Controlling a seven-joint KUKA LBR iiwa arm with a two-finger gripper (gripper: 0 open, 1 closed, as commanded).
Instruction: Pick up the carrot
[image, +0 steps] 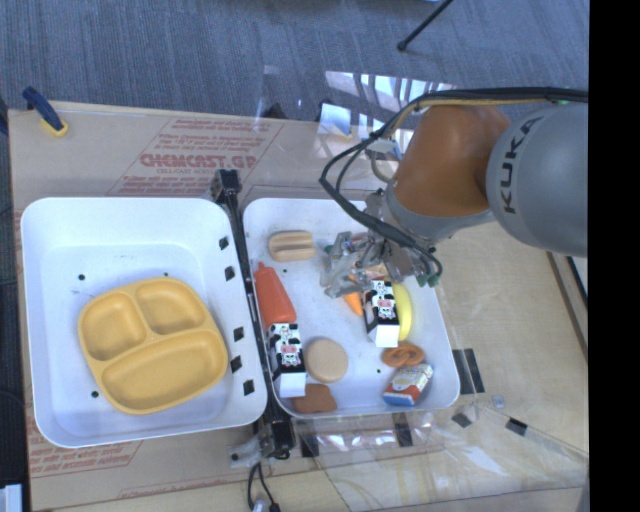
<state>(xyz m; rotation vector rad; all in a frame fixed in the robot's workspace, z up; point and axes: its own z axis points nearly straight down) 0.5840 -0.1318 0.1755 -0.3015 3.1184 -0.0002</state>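
Observation:
A small orange carrot (353, 301) lies near the middle of the right bin (447, 340), mostly hidden under the gripper. Just its lower tip shows, beside a cow-print milk carton (382, 306). My gripper (350, 268) is low in that bin, directly over the carrot's upper end. Whether it touches the carrot is hidden. The grey arm with its orange band (450, 160) reaches in from the upper right, over the bin's back right corner.
The right bin also holds a hot-dog bun (291, 245), a long red-orange tapered piece (272, 293), a second milk carton (287, 355), a round biscuit (326, 360), a banana (404, 308), a pretzel (403, 354) and a small box (408, 385). A yellow divided plate (150, 343) lies in the left bin (50, 240).

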